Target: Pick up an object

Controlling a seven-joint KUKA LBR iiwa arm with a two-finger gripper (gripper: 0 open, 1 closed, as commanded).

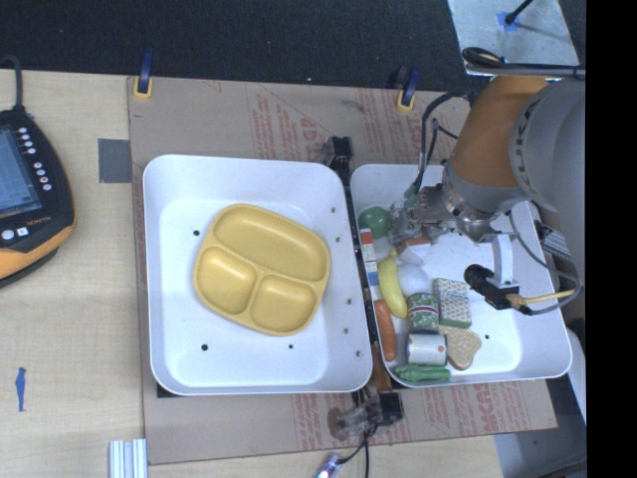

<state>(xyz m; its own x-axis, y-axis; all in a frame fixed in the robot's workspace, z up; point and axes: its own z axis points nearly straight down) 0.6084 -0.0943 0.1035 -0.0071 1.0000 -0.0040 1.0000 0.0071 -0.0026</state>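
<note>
A pale wooden bench (70, 366) runs under a sheet of brown cardboard (249, 118), clamped at its far edge, with dark carpet beyond. At the left edge of the bench lies an orange and black control pendant (25, 202).

On the cardboard stand two shallow white bins side by side. The left bin (179, 357) holds one thing: a yellow divided tray (262, 268), three compartments, lying flat near the bin's middle and turned a little askew.

The right bin (528, 352) holds a crowd of small toy foods, packed along its left wall and near corner. A green round item (375, 219) sits at the far end of the row. Just below it a banana (391, 287) lies with its long axis running roughly near to far, along the bin's left wall. An orange carrot (385, 329) lies next along that same line, close to the wall. Beside them are a small can with a green and red label (423, 312), a second can with a white side (426, 348), a checked packet (453, 302), a tan piece like toast (463, 347) and a green pod (423, 373) at the near rim.

The grey arm with its orange band (493, 132) reaches in from the right. Its gripper (416, 222) is low over the far left part of the right bin, near the green item; I cannot tell how it is set.
</note>
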